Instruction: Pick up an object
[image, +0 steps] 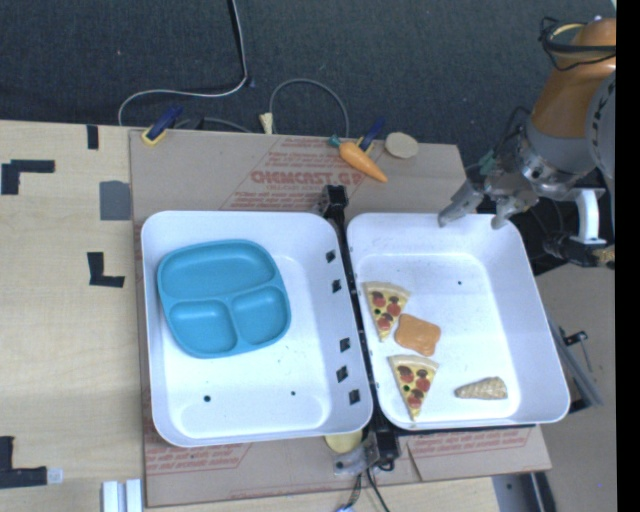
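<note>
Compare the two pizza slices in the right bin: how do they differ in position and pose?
The upper pizza slice lies nearer the bin's middle, its tip pointing down toward the lower one; the lower pizza slice lies nearer the near rim of the right bin, tip pointing down too. The upper one touches the orange piece at its side; the lower one lies just under it. Both carry red toppings and lie flat.

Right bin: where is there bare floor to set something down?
Right bin: its far half, between the gripper and the upper pizza slice, is bare. Crowded near the front: orange square, lower pizza slice, tan wedge.
</note>
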